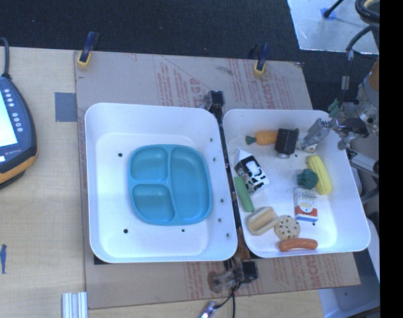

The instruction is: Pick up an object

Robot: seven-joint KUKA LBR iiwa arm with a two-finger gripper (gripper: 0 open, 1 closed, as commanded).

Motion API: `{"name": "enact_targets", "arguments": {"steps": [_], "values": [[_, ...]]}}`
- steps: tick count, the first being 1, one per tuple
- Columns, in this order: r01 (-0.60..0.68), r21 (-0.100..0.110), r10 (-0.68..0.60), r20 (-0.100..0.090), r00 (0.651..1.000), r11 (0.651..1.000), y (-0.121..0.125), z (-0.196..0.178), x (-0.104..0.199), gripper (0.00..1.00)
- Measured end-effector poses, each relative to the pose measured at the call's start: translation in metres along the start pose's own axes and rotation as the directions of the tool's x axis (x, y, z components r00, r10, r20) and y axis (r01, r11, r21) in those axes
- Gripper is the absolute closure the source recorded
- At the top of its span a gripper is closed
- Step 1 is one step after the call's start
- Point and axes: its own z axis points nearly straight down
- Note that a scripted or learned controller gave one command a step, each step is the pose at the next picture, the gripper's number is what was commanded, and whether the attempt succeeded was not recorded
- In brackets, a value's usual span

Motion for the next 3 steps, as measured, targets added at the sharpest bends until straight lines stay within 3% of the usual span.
{"name": "enact_targets", "arguments": {"steps": [1, 2, 3], "values": [[0.003, 0.001, -0.003, -0.003, 1.000, 1.000, -0.017, 0.130, -0.022, 0.00], [0.005, 0.004, -0.005, 0.000, 1.000, 1.000, -0.017, 0.120, -0.024, 1.00], [0.003, 0.000, -0.003, 0.001, 1.000, 1.000, 0.005, 0.070, 0.032, 1.00]]}}
